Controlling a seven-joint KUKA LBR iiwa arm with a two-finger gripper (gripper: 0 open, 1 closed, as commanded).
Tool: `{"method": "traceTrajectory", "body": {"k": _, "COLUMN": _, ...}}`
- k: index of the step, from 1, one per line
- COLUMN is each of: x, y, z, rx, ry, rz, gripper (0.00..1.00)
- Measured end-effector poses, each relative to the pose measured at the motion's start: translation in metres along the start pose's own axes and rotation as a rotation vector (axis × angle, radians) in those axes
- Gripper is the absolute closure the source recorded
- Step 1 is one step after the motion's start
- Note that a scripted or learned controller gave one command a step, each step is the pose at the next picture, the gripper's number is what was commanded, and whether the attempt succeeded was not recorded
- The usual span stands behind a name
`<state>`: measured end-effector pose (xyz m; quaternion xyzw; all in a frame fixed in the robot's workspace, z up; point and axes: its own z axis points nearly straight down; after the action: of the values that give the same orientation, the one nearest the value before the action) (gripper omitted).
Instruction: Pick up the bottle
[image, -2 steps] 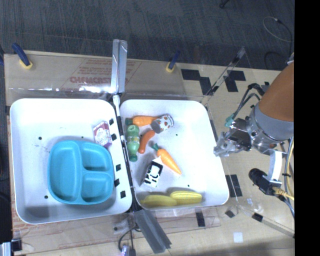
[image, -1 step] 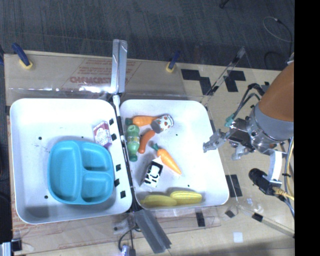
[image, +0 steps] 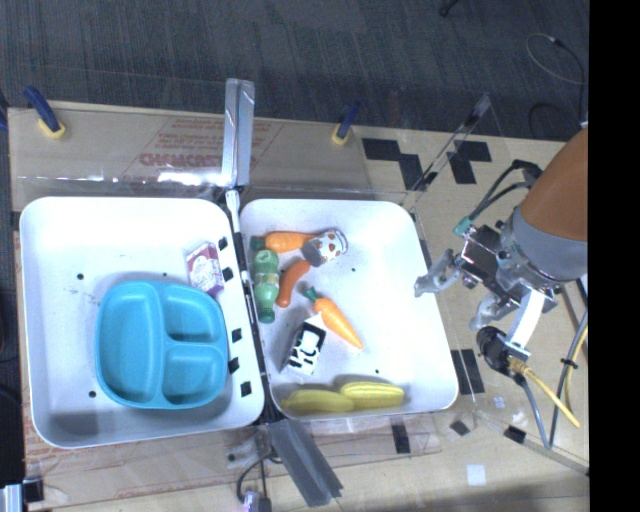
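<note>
The bottle (image: 265, 283) is small and green. It lies along the left wall of the right bin (image: 400, 310), next to the divider between the bins. My gripper (image: 436, 279) hangs just past that bin's right rim, far to the right of the bottle and well apart from it. Nothing shows in the gripper. The grey arm with its orange band (image: 560, 190) reaches in from the right edge.
Around the bottle in the right bin lie three carrots (image: 338, 320), a round patterned object (image: 328, 244), a black-and-white box (image: 307, 348) and two yellow bananas (image: 345, 397). The left bin (image: 50, 250) holds a blue divided tray (image: 160, 343) and a purple packet (image: 204, 267).
</note>
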<state>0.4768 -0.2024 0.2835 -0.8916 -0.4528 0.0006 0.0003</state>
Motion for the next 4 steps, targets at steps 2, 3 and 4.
{"method": "traceTrajectory", "body": {"k": 2, "x": 0.001, "y": 0.003, "z": 0.034, "rx": 0.005, "ry": -0.001, "rz": 0.226, "gripper": 0.0}}
{"method": "traceTrajectory", "body": {"k": 3, "x": -0.002, "y": 0.002, "z": 0.01, "rx": 0.002, "ry": 0.001, "rz": 0.268, "gripper": 0.0}}
{"method": "traceTrajectory", "body": {"k": 4, "x": -0.005, "y": 0.003, "z": 0.009, "rx": 0.0, "ry": 0.0, "rz": 0.454, "gripper": 0.0}}
